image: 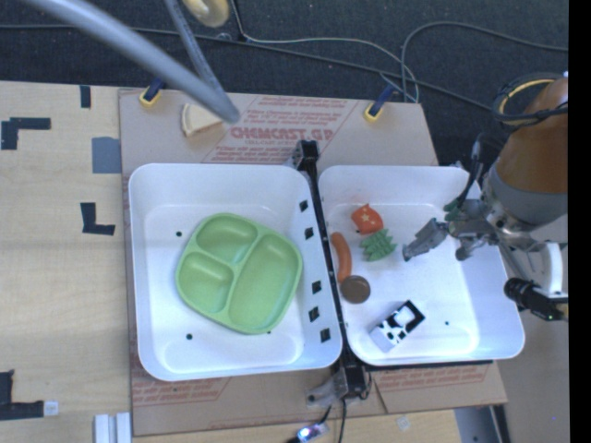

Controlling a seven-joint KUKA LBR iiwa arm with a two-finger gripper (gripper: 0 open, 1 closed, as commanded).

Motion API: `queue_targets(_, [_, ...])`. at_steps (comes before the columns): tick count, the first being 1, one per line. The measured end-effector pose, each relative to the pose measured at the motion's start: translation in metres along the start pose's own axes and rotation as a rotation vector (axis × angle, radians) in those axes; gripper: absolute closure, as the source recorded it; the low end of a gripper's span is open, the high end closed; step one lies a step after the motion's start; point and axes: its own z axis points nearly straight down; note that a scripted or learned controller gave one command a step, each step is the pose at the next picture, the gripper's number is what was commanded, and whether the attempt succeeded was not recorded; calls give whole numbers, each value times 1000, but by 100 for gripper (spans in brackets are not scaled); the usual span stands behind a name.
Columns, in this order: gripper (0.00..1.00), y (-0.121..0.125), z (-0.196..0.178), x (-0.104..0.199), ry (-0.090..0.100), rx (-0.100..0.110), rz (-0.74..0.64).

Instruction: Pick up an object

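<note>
**Low in the right bin, nothing lifted yet**

Reaches in from the right with the grey arm, probably to come down on the small things from their open side. Leaves the left bin alone, with only a green divided plate lying flat there, likely too wide for an easy grasp. Hangs the gripper over the right bin, tilted toward the middle. Cannot tell if released or clenched; nothing seen held.

Could take any of five candidates: a black-and-white block near the front wall, an orange stick along the divider, a red piece, a brown disc, a small green piece. Points most nearly at that green piece, just beside.
</note>
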Motion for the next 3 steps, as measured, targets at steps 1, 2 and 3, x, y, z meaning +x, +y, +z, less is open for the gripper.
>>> queue_targets(1, [0,3,-6,0,-2,-12,-4])
queue_targets(2, [0,-8,47,-1,-1,-7,-3])
queue_targets(3, [0,-3,96,-2,-2,-8,-3])
